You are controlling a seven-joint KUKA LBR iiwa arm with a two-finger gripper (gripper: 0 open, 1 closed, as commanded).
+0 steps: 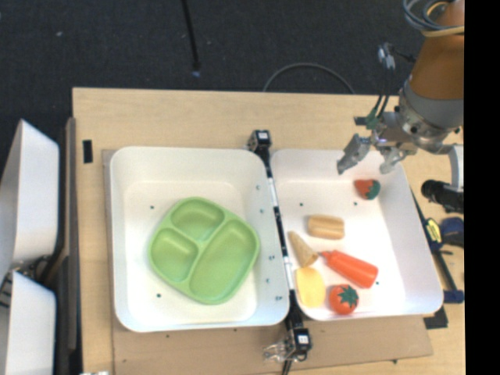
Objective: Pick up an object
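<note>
- The gripper (369, 160) hovered over the right bin's (406, 291) far edge, jaws apart and holding nothing.
- A strawberry (366, 187) lay just beside it.
- A green plate (205, 250) sat in the left bin (129, 209).

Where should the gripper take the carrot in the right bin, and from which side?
Mid-body, from above. The carrot lies flat, slanting from upper left to lower right, so close across its width. Its middle has bare floor on both long sides; the tomato and the yellow piece crowd its lower side.
</note>
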